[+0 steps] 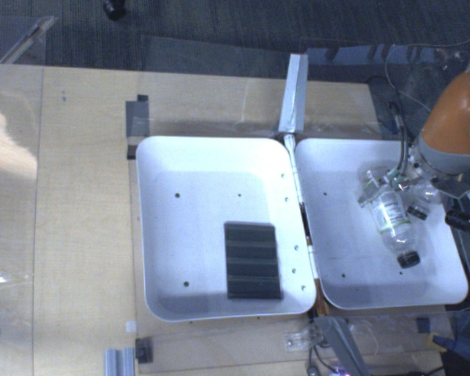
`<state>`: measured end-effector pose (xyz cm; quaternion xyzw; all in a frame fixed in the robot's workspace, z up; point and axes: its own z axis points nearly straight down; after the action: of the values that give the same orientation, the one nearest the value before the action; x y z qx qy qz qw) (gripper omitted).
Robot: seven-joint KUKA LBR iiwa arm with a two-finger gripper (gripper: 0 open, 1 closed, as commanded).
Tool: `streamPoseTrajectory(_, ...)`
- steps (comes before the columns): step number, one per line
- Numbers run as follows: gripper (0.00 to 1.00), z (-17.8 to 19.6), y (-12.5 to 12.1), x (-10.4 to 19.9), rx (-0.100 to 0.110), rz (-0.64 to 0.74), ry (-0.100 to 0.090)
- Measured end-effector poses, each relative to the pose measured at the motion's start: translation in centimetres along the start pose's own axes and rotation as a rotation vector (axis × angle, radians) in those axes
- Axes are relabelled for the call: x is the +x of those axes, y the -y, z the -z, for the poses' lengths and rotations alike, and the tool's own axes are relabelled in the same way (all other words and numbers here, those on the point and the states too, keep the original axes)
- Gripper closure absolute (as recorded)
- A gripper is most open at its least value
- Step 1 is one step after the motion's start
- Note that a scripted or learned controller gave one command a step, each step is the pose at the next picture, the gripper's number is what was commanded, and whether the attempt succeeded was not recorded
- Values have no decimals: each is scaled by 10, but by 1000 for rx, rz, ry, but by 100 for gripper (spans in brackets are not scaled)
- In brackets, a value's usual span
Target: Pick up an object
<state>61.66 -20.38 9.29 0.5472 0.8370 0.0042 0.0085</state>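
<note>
Bottle [392,224], clear plastic with a dark cap, lies on its side in the right bin [337,284], cap end toward five o'clock. From where I stand, the gripper [399,180] is down at the bottle's upper end, at about eleven o'clock from the cap, but the shiny metal and clear plastic blur together, so I cannot tell whether it is released or grasping.

To do this step well, I would want the grip squarely across the bottle's body rather than on its tapered end, since a smooth round bottle will likely roll or squirt out. A straight, slow lift would help too.

Further out, the arm's orange band [454,124] sits at one o'clock from the gripper. The bin floor is smooth white with small holes. In the left bin [164,233], a dark ribbed block [252,261] lies flat, well apart. Both bins rest on a pale wooden bench [70,233], with dark carpet [219,6] beyond at twelve o'clock.
</note>
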Motion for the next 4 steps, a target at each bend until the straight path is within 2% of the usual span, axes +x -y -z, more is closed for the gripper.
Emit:
streamPoseTrajectory(1,0,18,-10,30,8,264,-8)
streamPoseTrajectory(2,0,4,-15,26,-4,335,5)
streamPoseTrajectory(3,0,3,-50,19,10,369,-3)
streamPoseTrajectory(4,0,3,-50,19,9,369,-3)
